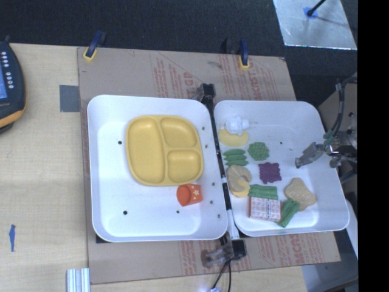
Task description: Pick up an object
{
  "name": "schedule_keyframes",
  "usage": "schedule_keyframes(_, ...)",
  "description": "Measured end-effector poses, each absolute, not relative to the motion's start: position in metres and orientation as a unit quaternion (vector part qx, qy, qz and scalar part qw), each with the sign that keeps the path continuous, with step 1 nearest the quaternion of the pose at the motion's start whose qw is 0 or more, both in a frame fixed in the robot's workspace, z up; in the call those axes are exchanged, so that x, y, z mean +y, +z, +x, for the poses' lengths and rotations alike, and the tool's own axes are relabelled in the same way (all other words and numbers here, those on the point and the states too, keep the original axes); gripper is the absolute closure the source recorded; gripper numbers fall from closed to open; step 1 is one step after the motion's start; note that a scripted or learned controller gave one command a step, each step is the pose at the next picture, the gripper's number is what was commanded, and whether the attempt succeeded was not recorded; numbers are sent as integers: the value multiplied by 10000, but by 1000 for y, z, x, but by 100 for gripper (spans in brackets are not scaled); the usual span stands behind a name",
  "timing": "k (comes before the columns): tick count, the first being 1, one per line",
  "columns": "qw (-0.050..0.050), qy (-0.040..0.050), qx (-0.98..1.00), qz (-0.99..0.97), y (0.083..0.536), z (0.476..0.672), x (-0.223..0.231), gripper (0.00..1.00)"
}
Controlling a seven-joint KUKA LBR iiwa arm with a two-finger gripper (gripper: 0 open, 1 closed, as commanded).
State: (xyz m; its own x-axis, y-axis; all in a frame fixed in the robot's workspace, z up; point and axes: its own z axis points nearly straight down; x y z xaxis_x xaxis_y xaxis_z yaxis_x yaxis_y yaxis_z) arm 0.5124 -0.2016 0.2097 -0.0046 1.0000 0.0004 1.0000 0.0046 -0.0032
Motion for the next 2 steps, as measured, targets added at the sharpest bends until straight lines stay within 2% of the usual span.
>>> schedule_keyframes(1, 22, 3, -7121, -7021, 169, 562, -124, 0)
schedule_keyframes(2, 44, 41, -7081, -7061, 87, 557, -156, 0)
